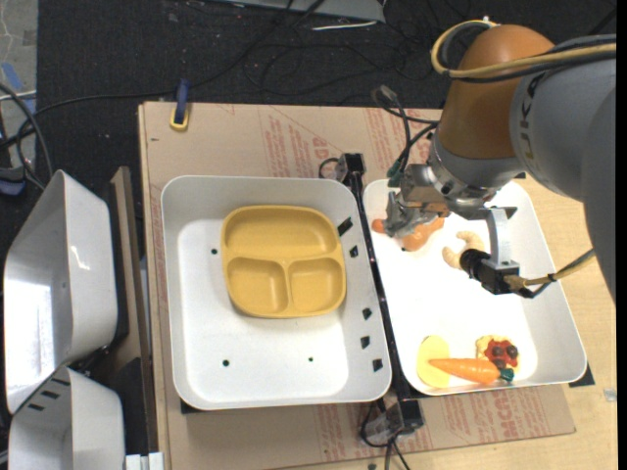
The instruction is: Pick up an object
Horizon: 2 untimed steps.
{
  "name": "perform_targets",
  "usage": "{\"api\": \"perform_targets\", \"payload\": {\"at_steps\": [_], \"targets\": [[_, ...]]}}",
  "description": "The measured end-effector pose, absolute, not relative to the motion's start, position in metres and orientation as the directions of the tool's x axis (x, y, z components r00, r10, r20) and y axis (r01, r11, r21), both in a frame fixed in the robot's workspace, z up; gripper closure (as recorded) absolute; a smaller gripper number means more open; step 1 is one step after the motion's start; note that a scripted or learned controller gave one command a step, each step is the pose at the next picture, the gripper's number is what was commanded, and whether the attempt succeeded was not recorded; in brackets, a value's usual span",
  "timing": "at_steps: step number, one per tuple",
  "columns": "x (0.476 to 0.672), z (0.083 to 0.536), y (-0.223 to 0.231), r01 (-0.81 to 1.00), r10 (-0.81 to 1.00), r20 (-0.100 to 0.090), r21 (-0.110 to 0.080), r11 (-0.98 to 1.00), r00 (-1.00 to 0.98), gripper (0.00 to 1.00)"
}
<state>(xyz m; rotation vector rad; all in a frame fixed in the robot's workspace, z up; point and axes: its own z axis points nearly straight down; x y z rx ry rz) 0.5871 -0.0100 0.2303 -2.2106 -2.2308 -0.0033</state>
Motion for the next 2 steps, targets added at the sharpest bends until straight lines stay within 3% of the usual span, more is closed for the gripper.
{"api": "perform_targets", "payload": {"at_steps": [2], "targets": [[0.582, 0.225, 0.094, 1.000, 1.000, 0.002, -0.001, 0.009, -0.009, 1.00]]}}
